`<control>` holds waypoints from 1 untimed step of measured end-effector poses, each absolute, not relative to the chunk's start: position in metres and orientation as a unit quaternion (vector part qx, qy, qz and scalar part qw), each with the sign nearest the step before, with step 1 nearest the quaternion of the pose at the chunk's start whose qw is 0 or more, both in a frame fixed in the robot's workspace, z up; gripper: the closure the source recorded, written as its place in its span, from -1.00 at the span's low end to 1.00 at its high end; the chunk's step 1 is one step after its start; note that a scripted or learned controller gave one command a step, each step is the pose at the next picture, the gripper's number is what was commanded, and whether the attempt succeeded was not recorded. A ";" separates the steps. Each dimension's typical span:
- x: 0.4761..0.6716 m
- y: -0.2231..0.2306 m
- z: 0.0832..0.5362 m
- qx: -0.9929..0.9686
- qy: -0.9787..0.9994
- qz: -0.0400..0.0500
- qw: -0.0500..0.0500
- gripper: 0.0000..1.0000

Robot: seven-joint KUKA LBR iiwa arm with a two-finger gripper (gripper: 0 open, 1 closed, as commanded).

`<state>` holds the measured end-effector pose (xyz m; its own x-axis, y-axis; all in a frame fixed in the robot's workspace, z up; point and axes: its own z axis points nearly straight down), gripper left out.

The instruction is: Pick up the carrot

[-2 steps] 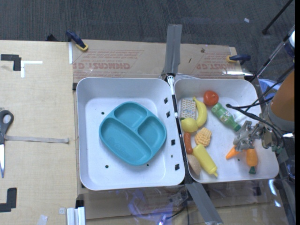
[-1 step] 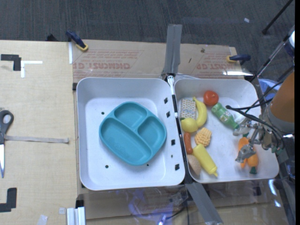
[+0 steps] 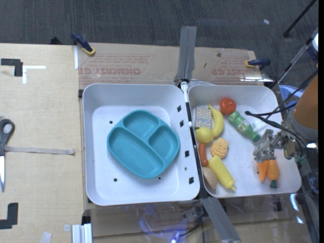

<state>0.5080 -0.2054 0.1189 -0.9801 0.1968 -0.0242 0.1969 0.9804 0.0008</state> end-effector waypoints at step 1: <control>0.508 -0.205 0.119 0.099 0.995 -0.001 0.012 -1.00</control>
